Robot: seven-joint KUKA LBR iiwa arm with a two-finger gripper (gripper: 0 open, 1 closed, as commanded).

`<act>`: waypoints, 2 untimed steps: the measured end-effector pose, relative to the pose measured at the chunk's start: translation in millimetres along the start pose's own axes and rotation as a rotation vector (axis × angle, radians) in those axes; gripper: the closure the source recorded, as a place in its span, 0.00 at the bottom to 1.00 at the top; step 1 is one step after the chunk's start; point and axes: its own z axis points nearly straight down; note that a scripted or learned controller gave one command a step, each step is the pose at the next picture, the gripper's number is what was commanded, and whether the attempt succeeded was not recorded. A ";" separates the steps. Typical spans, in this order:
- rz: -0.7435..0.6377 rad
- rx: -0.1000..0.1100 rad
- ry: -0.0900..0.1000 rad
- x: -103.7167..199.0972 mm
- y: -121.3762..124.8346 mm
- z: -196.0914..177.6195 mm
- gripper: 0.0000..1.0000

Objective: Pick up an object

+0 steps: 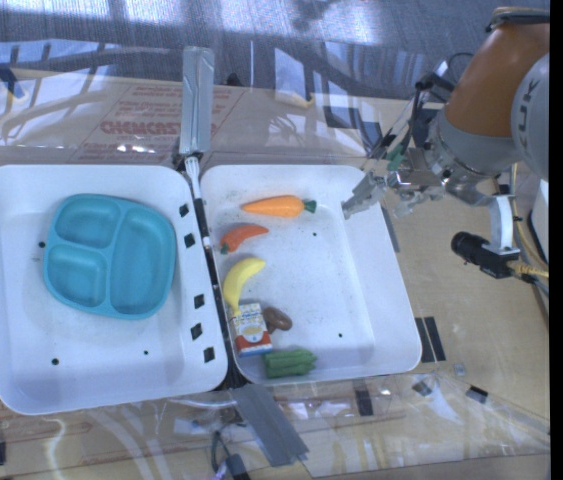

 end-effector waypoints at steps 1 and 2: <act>-0.110 0.003 -0.001 121.5 15.8 77.8 0.00; -0.059 0.001 -0.001 87.1 59.6 132.5 0.00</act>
